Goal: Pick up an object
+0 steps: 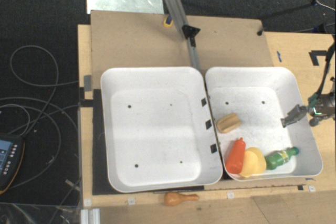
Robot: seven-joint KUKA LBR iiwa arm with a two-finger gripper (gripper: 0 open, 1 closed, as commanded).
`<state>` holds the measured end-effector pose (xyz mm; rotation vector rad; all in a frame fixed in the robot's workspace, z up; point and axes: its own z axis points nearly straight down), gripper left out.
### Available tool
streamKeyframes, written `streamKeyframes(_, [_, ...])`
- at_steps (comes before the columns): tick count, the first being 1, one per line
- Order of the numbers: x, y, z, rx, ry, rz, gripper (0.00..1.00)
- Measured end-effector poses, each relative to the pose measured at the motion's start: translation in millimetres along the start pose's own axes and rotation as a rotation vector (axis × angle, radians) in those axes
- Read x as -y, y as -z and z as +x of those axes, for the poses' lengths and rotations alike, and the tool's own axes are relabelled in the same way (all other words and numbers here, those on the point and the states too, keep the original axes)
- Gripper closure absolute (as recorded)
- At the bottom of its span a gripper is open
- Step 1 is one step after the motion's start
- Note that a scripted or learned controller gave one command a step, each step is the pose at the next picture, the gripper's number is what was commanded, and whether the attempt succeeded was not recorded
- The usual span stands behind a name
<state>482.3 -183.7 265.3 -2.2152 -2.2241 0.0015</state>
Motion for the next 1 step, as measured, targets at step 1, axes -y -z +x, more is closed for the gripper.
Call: streamKeyframes(1, [-0.9, 2.1, 0.2, 0.001, -0.001, -0.005, 0.00])
